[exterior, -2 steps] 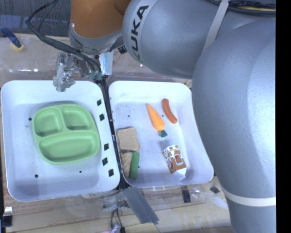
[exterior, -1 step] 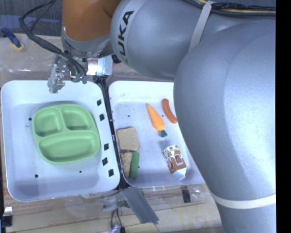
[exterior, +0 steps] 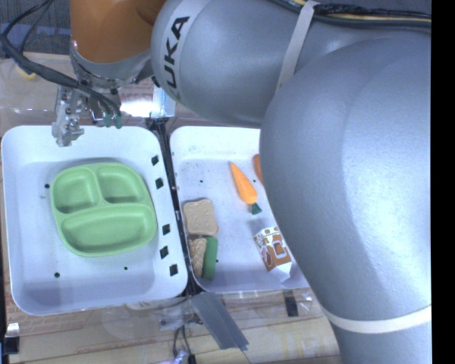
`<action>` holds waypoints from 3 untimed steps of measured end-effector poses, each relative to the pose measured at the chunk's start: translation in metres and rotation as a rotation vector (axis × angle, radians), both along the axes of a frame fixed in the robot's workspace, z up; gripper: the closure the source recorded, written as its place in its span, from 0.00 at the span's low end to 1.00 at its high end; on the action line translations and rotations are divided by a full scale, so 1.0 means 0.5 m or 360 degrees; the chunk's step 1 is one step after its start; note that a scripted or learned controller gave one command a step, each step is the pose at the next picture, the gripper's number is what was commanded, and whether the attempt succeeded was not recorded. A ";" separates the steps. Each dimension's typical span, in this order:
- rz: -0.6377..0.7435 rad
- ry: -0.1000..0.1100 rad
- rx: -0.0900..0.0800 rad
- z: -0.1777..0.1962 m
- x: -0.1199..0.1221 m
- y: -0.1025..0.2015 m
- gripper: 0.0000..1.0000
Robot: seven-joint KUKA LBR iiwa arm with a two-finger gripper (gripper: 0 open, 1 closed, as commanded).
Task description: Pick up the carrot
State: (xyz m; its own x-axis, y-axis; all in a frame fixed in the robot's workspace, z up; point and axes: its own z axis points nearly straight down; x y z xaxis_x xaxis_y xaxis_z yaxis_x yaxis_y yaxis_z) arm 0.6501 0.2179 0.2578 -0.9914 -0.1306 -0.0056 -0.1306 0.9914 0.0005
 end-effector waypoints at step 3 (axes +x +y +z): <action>-0.0807 0.0014 -0.0005 -0.144 -0.179 -0.023 1.00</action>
State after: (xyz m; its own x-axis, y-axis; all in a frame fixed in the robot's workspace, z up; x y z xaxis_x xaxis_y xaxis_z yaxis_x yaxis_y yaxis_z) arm 0.5609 0.2063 0.1857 -0.9302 0.3669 0.0027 0.3669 0.9302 -0.0035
